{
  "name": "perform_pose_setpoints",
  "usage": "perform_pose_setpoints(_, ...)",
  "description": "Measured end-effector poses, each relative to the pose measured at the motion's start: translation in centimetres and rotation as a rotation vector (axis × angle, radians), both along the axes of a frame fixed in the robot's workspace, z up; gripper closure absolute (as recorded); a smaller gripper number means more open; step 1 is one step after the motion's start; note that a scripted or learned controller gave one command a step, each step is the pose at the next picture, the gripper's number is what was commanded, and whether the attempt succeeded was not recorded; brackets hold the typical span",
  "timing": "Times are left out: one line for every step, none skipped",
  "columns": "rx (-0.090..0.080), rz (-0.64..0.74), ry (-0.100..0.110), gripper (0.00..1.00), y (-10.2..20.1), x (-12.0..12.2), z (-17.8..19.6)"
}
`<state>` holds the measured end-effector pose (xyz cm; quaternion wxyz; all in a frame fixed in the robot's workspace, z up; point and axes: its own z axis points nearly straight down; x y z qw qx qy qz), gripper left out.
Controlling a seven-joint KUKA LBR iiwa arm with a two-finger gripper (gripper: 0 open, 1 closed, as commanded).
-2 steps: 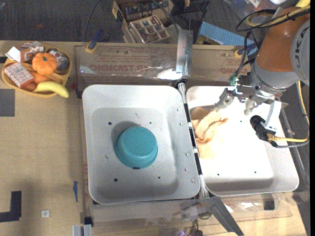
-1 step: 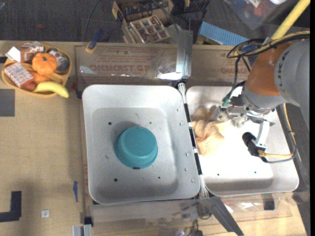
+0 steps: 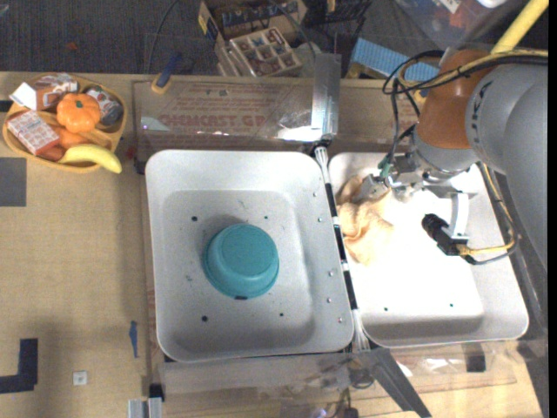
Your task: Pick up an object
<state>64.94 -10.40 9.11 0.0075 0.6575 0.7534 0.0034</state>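
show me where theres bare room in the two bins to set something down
Left bin: free floor all around the teal bowl, widest toward its far corners. Right bin: near half is bare. Its far left is crowded by the cloth and the hand.

bright overhead light | right bin [image 3: 452, 320] overexposed | soft focus

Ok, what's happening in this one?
The arm reaches into the right bin from the right, its gripper low over a crumpled pale cloth at the bin's left side. Whether it has hold of the cloth can't be told. A teal bowl sits upside down in the left bin, untouched.
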Motion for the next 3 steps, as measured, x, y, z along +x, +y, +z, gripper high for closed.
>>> perform_pose_setpoints(0.007, -0.203, 0.0, 0.0, -3.0, -0.9, 0.0)
perform_pose_setpoints(0.001, -0.011, -0.001, 0.0, 0.9, 0.1, 0.0)
perform_pose_setpoints(0.005, -0.011, -0.004, 1.0, 1.0, 0.3, 0.9)
